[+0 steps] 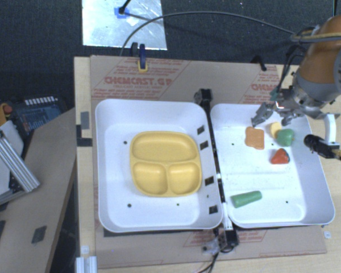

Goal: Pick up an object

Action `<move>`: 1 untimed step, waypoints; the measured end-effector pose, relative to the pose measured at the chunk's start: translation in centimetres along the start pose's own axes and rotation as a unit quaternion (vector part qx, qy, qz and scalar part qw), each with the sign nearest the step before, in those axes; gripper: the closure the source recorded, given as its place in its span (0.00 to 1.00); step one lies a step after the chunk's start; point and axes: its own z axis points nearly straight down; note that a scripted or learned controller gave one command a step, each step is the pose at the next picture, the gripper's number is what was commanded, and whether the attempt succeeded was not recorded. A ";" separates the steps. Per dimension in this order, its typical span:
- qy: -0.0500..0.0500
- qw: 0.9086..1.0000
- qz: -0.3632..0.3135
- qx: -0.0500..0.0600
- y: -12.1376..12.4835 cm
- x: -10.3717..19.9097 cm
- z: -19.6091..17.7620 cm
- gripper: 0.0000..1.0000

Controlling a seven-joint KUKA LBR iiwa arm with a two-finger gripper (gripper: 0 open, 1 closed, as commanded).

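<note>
Gripper (pixel 274 114) above toys (right bin (pixel 307 209)) — empty

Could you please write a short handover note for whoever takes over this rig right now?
Gripper: jaws open, nothing between them, hovering over the far part of the right bin, beside the orange block.
Right bin also holds the yellow piece, green ball, red piece and green cylinder.
Left bin holds the yellow tray.
Done: nothing picked yet.
Left: close on one object and lift it.
</note>
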 end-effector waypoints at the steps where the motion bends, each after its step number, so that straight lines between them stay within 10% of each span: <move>1: 0.000 1.000 0.001 0.001 0.2 -0.3 4.2 0.00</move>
